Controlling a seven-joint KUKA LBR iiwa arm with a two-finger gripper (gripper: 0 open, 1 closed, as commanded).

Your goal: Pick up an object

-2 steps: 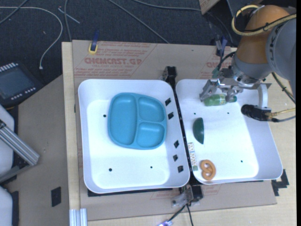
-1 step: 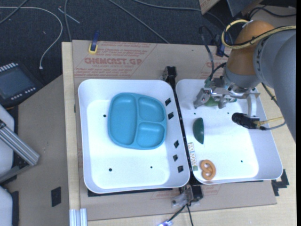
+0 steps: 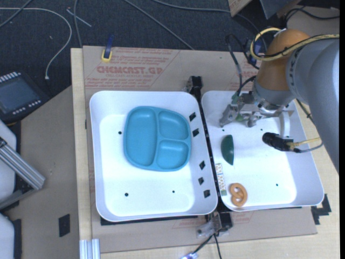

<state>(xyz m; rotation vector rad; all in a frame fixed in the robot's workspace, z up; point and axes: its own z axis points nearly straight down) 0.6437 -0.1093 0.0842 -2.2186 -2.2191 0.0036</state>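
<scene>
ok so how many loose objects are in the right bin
2. A dark green object lies near the right bin's left wall, midway down. A pretzel sits in its near-left corner. The arm covers the bin's far-right part, so something there may be hidden.

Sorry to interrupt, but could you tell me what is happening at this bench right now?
A KUKA arm reaches in over the right bin, its gripper near the back, holding nothing visible. A green object and a pretzel lie in that bin. The left bin holds a blue divided plate.
</scene>
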